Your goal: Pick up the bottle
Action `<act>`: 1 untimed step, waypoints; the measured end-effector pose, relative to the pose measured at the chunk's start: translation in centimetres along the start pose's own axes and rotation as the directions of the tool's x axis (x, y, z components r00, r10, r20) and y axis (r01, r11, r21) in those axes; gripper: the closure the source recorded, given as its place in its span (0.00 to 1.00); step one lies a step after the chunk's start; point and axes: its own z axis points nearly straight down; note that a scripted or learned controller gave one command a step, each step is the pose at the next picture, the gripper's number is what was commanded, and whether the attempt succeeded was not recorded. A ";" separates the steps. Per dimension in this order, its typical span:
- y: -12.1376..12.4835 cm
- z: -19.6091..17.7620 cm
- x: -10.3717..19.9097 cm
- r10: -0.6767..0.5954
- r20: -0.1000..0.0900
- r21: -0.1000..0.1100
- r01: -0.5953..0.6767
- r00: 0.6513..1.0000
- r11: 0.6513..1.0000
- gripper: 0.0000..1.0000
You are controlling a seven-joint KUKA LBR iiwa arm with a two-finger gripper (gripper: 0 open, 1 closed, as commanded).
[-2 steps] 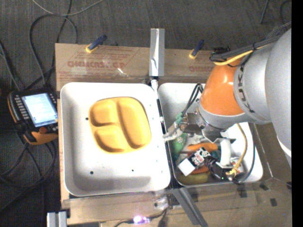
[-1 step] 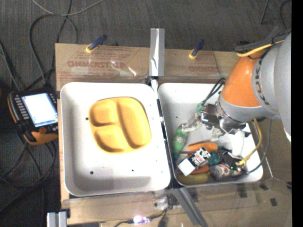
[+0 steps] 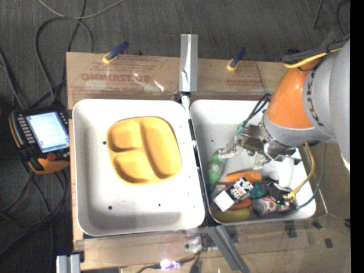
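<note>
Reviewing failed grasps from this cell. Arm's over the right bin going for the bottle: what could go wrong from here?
1. Clutter: the green bottle lies against the right bin's left wall, with a orange item and a black-and-white box crowded beside it, so the end effector may grab or push a neighbour instead.
2. Wall contact: closing on the bottle that near the wall risks a finger hitting the rim.

The right bin's (image 3: 199, 124) far half lies open (clutter (image 3: 247, 195) crowds its near end).
</note>
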 end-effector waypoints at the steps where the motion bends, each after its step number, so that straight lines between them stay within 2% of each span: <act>1: 0.0 -0.8 0.0 -0.002 0.001 0.004 0.002 1.000 1.000 1.00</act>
